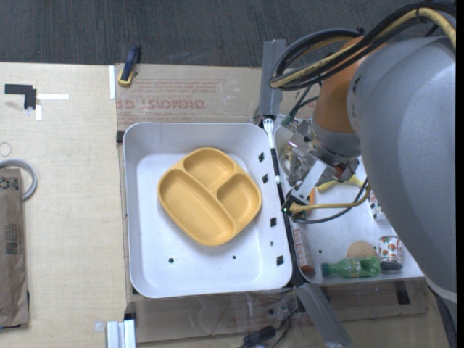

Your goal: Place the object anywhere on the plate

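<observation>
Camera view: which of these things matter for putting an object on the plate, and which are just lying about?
For the job:
yellow divided plate in the left bin
green bottle, small printed can and round tan item in the right bin, candidate objects
gripper

Lying about:
blue and yellow tool on the cardboard
brown bag at far left

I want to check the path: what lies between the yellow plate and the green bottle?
In the camera view, bare white bin floor, then the two bins' adjoining walls, separate the yellow plate from the green bottle.
</observation>
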You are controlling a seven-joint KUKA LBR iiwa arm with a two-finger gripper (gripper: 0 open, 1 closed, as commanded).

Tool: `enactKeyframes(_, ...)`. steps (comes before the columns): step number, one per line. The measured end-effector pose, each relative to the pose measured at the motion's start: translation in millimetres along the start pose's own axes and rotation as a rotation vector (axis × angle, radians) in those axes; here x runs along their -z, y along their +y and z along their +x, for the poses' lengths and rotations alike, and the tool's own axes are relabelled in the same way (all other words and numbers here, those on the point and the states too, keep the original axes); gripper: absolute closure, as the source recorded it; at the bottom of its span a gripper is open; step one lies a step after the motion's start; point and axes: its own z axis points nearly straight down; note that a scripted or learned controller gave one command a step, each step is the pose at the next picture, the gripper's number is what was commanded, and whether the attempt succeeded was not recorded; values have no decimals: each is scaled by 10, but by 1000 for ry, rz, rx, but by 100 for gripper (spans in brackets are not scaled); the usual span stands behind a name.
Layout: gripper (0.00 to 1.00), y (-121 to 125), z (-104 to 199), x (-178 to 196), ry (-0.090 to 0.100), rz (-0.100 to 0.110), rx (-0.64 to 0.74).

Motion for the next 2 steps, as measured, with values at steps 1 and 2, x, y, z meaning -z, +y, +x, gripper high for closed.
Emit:
enactKeyframes(1, 100, -791, -352, -5, 0, 1, -147)
enactKeyframes(2, 100, -471, -260, 906, 0, -2, -492)
